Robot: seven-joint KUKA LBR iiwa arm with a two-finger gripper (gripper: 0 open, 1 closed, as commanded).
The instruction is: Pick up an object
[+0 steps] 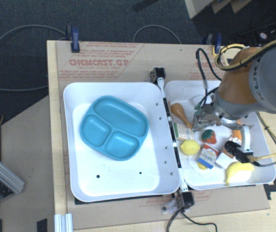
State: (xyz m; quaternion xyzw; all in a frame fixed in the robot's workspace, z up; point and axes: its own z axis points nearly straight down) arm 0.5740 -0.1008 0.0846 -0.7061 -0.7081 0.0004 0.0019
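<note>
Basically pick not done yet: gripper [204, 121] is low in the right bin [269, 179], near its left wall above the lemon [190, 147] and strawberry [208, 136]; can't tell its state. Nothing visibly lifted. Blue tray [114, 127] sits in the left bin [79, 178].

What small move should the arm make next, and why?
Probably a short straight descent. The gripper sits low in the right bin, among the toys, near the red toy and the brown piece, with nothing seen between its fingers. Going lower looks more useful than shifting sideways.
</note>
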